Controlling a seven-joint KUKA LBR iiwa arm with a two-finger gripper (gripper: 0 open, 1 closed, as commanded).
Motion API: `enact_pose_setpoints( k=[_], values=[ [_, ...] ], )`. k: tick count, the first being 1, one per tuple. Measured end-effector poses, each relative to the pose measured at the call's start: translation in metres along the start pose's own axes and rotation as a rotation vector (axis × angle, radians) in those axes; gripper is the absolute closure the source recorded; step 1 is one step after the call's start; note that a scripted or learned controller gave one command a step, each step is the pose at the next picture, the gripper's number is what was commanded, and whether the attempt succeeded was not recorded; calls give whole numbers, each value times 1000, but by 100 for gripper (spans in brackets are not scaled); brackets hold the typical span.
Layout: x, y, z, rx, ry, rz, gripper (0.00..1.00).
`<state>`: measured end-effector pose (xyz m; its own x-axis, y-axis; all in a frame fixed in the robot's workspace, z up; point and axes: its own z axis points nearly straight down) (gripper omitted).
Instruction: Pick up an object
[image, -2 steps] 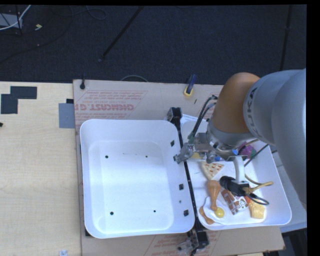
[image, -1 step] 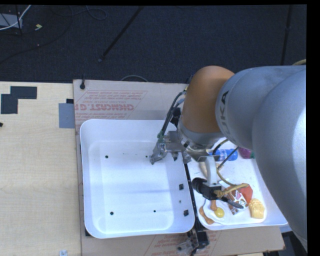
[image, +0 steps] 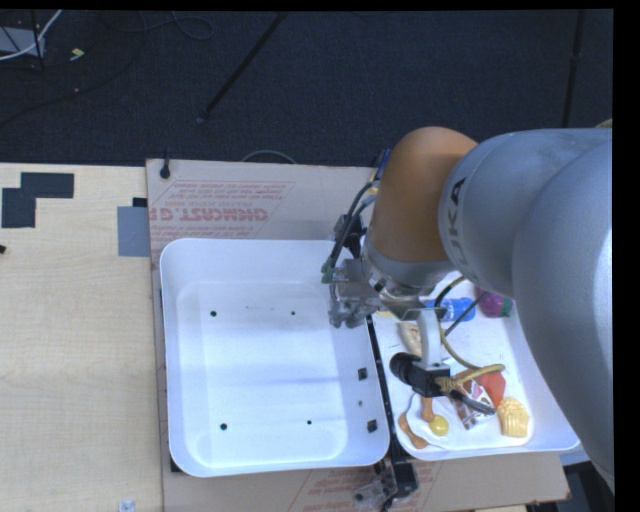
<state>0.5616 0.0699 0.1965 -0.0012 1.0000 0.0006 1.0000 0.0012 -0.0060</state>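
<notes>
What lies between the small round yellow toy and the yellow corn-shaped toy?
A red-and-orange plastic toy, as seen in the camera view.

The big grey arm (image: 540, 260) sweeps in and covers most of the right bin (image: 545, 432), then runs off the picture's right side. A purple thing (image: 492, 302) and a blue thing (image: 458, 310) peek from under it, mostly hidden. The toys (image: 480, 395) below overlap, too tangled to name. The gripper (image: 345, 297) at the left bin (image: 260, 370) wall is a dark blur, its shape unreadable.

Wooden bench (image: 70, 350) bears cardboard sheet (image: 220, 205) under 2 white bins (image: 260, 370).
</notes>
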Motion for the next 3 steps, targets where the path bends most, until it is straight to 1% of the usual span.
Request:
enact_pose_setpoints(
  k=[1, 2, 3],
  values=[
    [45, 65, -39, -8, 0, 0, 100],
    [44, 63, -38, -3, -2, -1, 0],
    [11, 69, -138, -13, 0, 3, 0]
  ],
)
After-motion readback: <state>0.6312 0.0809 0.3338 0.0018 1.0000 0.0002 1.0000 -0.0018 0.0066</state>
